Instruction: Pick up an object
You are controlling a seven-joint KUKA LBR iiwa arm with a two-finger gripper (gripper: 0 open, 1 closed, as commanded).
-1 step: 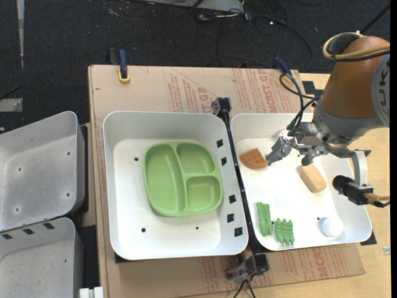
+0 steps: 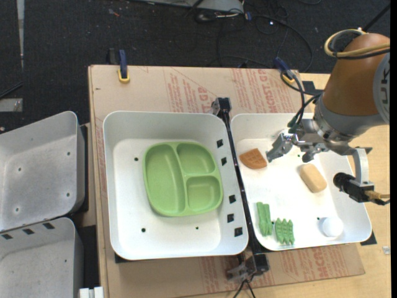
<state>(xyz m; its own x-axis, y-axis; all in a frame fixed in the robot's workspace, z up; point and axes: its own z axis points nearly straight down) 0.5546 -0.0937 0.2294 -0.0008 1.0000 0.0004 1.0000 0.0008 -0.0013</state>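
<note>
So the arm [image 2: 356, 79] is parked over the right bin [image 2: 356, 238], coming in from 3 o'clock, and the gripper [image 2: 294, 146] is hovering up around the bin's 12 o'clock area. The 2 fingers look spread apart with nothing between them, so it's open and empty as far as I can see.

Candidates in that bin: a toasty brown wedge, looks like a toy bread slice [image 2: 253, 159], just off the gripper's 9 o'clock finger. A tan bread-roll thing [image 2: 312, 178] sits near the gripper at about 5 o'clock. Down toward the bin's 6 o'clock edge there's a green bean pod [image 2: 264, 218] and a second, lumpier pea pod [image 2: 284, 231] just beside it. A small white ball-ish object [image 2: 330, 226] sits in the 4 o'clock corner.

The left bin [image 2: 118, 185] has a green divided plate [image 2: 183, 179] in it, well apart from the gripper, so I doubt that's the target.

What could go sideways, my guess:
- The gripper sits between the bread slice and the roll, not over either. A straight drop probably closes on air.
- One finger is close to the slice, so descending could nudge it toward the bin wall instead of straddling it.
- The pods lie flat and thin, so fingers could skate over them.
- The white ball could roll away if clipped off-centre.
</note>
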